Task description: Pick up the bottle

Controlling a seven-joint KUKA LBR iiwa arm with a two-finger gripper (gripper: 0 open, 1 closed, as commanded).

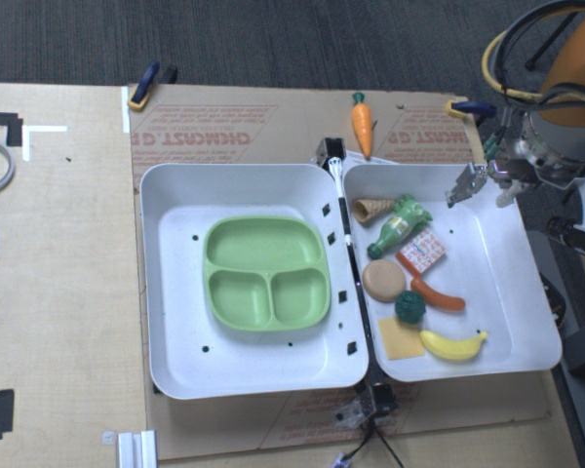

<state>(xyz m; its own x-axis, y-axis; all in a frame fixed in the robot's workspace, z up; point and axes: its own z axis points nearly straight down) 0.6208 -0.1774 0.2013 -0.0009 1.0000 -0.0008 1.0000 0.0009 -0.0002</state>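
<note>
Step in hand: we judge this to be the approach; the green plastic bottle (398, 226) is not yet lifted and nothing is between the fingers of the grey two-finger gripper (480, 183).

Bottle: it lies on its side in the right-hand shallow white bin (512, 291), toward the far end, its body pointing up and right and its neck down and left.

Neighbours: a tan ribbed cone (372, 209) lies just beside the bottle's upper side; a small red-and-white printed box (423, 251) touches or nearly touches its lower side; a round tan bun (382, 279), a dark green broccoli piece (409, 306), an orange sausage (437, 295), a yellow cheese slice (400, 340) and a yellow banana (452, 345) lie nearer to us.

Tool: we see the gripper at the bin's far right corner, to the right of the bottle and well apart from it. It touches no toy that we can see. We cannot tell whether it is apart or together; the metal parts are too small and cluttered.

Next move: we would have it travel left over the bottle, turn across the body, and descend clear of cone and box.

Other bin: a pale green divided plastic tray (267, 273) sits in the left-hand white bin (166, 291).
</note>
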